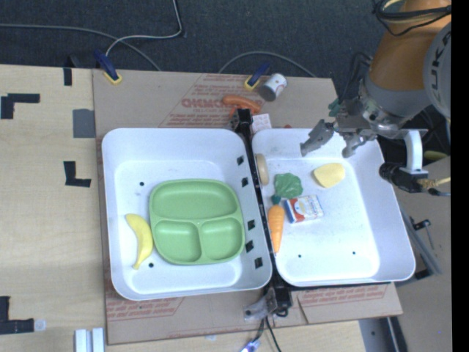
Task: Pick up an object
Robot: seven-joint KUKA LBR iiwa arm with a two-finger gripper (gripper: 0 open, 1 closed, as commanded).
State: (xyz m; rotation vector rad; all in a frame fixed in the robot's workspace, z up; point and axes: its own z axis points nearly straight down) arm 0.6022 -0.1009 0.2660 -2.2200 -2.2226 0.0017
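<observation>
Gripper (331,144) above the far part of the right bin (381,259): two grey fingers spread wide apart, nothing between them, touching nothing that can be seen. Wrist tilted, fingers pointing down and toward the bin; grey body and orange band rise to the upper right.

Nearest object: a smooth yellow lump (328,174), just below the fingers, lying on the bin floor. Near it, toward the shared wall: a knobbly green broccoli piece (287,186), a small flat printed carton (303,210), a tapered orange carrot (276,226) along the wall, and a pale disc (261,169) on edge against it.

Left bin (124,149): a matte green three-compartment tray (196,221), with a curved yellow banana (141,238) just beside its left edge.

Both bins glossy white, shallow, round-cornered, on a cardboard sheet (146,101).
</observation>
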